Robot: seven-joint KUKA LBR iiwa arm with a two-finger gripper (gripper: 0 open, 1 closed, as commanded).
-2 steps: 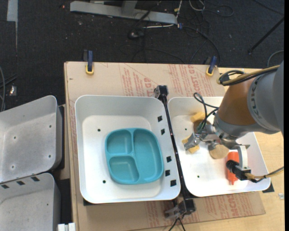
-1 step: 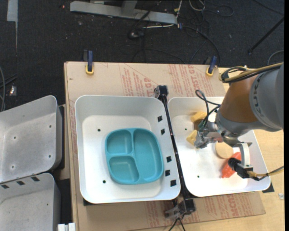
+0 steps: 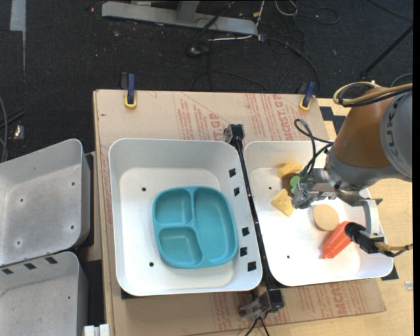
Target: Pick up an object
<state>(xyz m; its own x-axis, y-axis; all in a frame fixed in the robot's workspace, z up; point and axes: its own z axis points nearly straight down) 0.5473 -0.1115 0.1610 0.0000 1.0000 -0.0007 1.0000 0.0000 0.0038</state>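
**Right Bin: Gripper Over Food Items**

Nearest lies an orange carrot (image 3: 336,241), then a tan bun (image 3: 325,217). Beyond, my gripper (image 3: 303,195) hangs over a yellow wedge (image 3: 283,203); jaw state cannot be determined. Left bin (image 3: 125,197) holds a teal tray (image 3: 195,227).

Grey arm (image 3: 374,141) reaching in from the right, orange band above wrist; end effector (image 3: 303,194) lowered, pointing left

Around your bench: dark speckled floor (image 3: 59,52), strewn with black cables (image 3: 289,46). One grey metal bar (image 3: 177,16) lies at the top. A brown board (image 3: 177,108) printed with red lettering tops the bench, held by two yellow clamps (image 3: 130,92). Spare white trays (image 3: 39,197) sit at your left.
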